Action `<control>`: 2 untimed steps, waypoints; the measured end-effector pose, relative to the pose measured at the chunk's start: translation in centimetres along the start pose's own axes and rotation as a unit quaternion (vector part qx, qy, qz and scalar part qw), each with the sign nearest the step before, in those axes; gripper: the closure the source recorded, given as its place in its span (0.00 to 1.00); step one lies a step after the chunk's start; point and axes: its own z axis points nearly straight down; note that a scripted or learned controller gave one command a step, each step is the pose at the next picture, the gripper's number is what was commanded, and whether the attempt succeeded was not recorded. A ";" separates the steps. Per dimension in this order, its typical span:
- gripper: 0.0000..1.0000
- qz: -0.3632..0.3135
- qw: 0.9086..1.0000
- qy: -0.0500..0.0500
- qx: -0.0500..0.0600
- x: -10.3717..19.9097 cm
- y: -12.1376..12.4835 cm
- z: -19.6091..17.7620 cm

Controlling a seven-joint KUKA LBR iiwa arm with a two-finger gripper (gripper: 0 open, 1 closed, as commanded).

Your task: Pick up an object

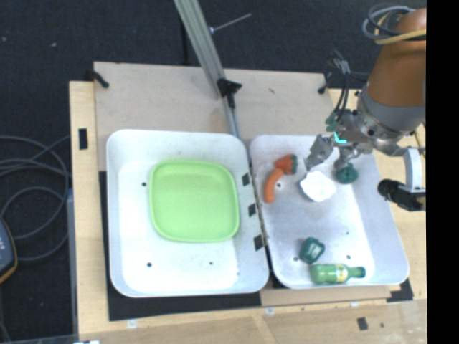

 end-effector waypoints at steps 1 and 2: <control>0.00 0.000 1.000 0.000 0.000 0.0 0.0 0.0; 0.00 0.000 1.000 0.000 0.002 0.5 -0.1 6.1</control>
